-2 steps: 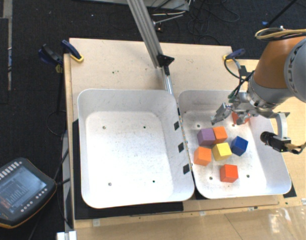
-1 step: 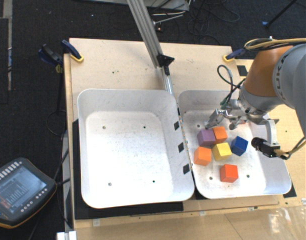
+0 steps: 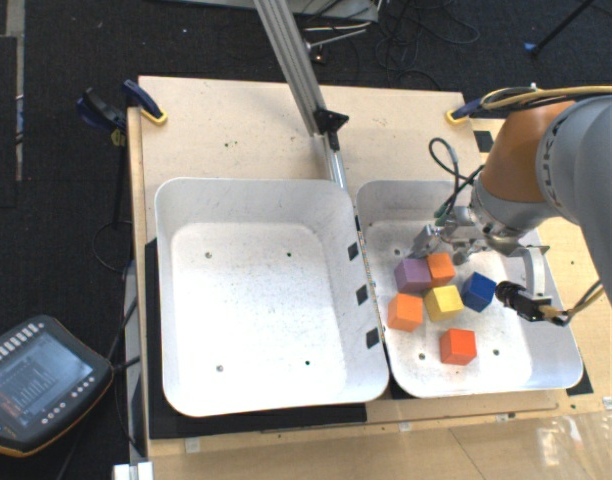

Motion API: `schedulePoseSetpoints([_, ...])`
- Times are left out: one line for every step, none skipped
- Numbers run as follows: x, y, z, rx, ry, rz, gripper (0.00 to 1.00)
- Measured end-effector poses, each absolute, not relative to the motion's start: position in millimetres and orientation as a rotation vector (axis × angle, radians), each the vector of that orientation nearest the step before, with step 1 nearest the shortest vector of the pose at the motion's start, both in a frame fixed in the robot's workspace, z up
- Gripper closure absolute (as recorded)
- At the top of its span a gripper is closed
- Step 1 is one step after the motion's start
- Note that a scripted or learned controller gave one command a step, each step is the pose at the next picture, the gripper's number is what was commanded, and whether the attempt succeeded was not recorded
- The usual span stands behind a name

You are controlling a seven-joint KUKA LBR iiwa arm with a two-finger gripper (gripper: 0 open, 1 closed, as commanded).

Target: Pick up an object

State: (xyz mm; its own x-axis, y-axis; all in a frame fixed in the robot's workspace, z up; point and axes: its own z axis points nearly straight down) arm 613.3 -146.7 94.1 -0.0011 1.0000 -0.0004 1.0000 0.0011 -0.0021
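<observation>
Cubes cluster in right bin [image 3: 546, 373]; small orange cube [image 3: 442, 266] lies just below-left of gripper [image 3: 448, 238], purple cube [image 3: 413, 275] beside it. Jaw opening cannot be told.

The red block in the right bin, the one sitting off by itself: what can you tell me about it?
The red block is a small cube, orange-red, with a matte look like painted wood or foam. It rests flat on the floor of the right bin, nearest that bin's front edge, turned slightly askew. It stands apart from the other blocks clustered behind it, touching none of them, and the gripper is farther back, well away from it.
</observation>
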Motion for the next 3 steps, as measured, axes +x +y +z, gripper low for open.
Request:
schedulePoseSetpoints([614.2, -147, 106, -2.223, -2.223, -0.001, 1.0])
schedulePoseSetpoints([611.2, -156, 161, -2.227, -2.225, -0.005, 1.0])
schedulePoseSetpoints([613.6, -157, 205, -2.224, -2.228, -0.005, 1.0])
